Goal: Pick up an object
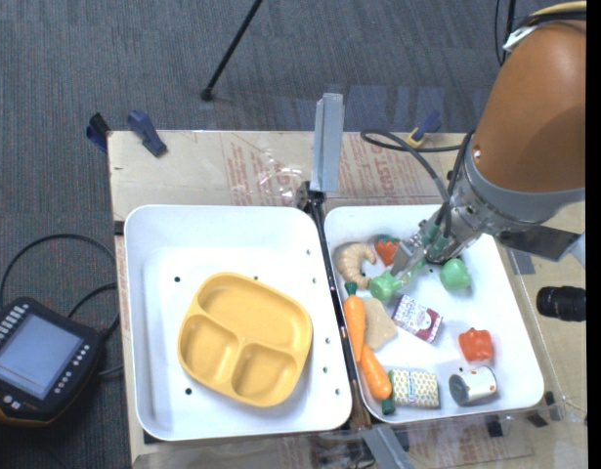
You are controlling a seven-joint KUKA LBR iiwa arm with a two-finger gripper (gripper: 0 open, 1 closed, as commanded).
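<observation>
At the near edge of the right bin lie a patterned packet and a small grey can on its side, with a red pepper just behind the can. An orange carrot runs along the bin's left wall, touching a pale beige piece beside it, and a small red and white packet sits near the middle. In the left bin a yellow divided plate rests slightly tilted toward the near corner. On the floor to the left, a handheld controller with a screen lies with its cable looping behind it. Farther back in the right bin, a green dumbbell-shaped toy lies just under the gripper, with a round green piece to its right, a croissant to its left and a red piece behind. The gripper hangs low over these things; whether its fingers are spread, closed or gripping the toy cannot be told. The grey arm with its orange band rises at the right. At the far side of the bench, a grey post stands between the bins, and blue clamps sit at the left corner.
</observation>
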